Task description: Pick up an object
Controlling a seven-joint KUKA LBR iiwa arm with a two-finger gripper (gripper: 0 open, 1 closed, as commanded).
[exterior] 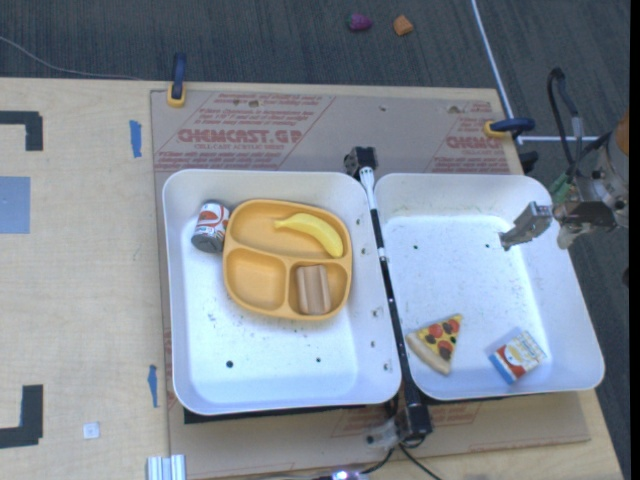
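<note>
Yellow plastic tray (262,280) | wedge-shaped pizza slice (439,342) | hand (535,224) state: cannot tell

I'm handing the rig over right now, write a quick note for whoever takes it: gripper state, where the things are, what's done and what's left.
Gripper: over the upper right part of the right bin, nothing seen between its fingers; open or shut is unclear.
Right bin: pizza slice and small carton near the front edge.
Left bin: yellow divided plate with a banana and a brown block in its compartments; a can lies beside the plate's left side.
Done: nothing picked yet.
Left: grasp and lift one object.
</note>
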